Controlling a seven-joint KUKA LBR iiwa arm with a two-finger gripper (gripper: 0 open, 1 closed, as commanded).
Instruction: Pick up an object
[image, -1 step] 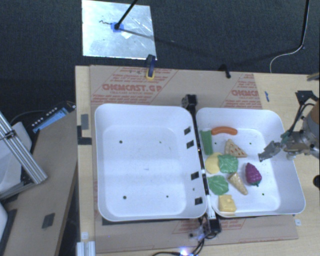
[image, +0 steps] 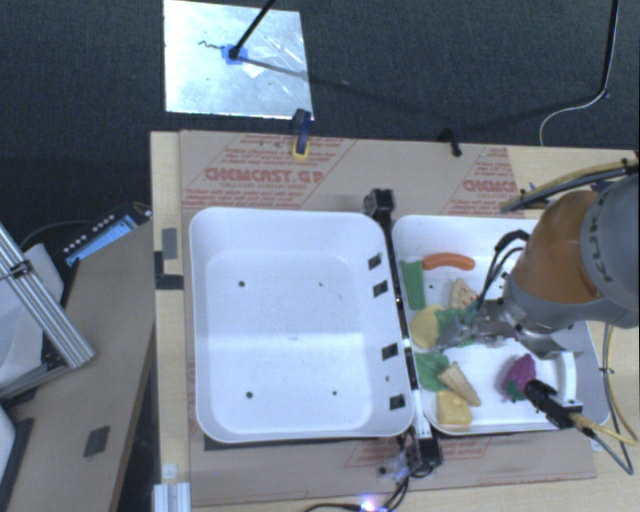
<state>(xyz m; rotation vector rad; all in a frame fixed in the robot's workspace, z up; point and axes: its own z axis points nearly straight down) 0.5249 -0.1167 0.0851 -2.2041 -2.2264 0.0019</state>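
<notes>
Right bin (image: 470, 228), on bench (image: 165, 300) beside left bin (image: 290, 225). Inside: green block (image: 411, 283) by left wall; orange sausage-like piece (image: 448, 262) near far wall; yellow round item (image: 427, 325) mid-left; purple piece (image: 519, 374) toward near-right; yellow wedge (image: 453, 408) at near wall. Gripper (image: 462, 328) low over middle of bin, beside yellow round item; grip state: cannot tell.
</notes>
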